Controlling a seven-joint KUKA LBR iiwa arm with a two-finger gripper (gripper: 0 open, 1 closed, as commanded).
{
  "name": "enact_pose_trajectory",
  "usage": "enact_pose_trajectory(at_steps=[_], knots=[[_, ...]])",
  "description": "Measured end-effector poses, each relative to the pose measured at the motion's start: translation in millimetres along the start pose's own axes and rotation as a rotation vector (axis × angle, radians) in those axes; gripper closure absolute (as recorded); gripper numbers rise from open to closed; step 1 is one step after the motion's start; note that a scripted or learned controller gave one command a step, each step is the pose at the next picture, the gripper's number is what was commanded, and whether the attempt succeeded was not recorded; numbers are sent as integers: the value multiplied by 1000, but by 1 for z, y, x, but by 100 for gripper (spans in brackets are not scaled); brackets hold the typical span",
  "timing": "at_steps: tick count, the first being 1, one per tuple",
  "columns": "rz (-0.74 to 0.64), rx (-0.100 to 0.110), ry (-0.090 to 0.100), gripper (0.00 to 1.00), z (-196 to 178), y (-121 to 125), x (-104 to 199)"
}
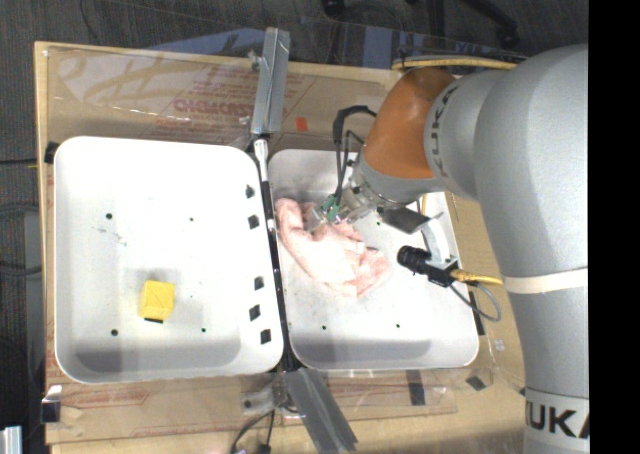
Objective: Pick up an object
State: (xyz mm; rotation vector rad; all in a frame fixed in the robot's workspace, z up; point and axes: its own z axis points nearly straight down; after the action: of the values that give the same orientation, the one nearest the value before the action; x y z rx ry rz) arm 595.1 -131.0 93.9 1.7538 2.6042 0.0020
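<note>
The pincer (333, 210) seems to touch the pink cloth's (330, 252) upper edge.

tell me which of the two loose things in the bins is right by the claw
The pink cloth in the right bin; the claw is down at its upper edge. The yellow block lies far off in the left bin.

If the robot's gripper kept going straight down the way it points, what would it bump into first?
Most likely the crumpled pale pink cloth in the right white bin. The gripper hangs right at the cloth's upper edge, though depth is hard to judge from above.
</note>
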Motion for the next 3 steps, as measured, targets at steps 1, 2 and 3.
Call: enact_pose_trajectory(at_steps=[1,2,3], knots=[[111,3,0,100,-157,51,36],[333,4,0,100,-159,-1,-40],[280,4,1,100,-235,49,17]])
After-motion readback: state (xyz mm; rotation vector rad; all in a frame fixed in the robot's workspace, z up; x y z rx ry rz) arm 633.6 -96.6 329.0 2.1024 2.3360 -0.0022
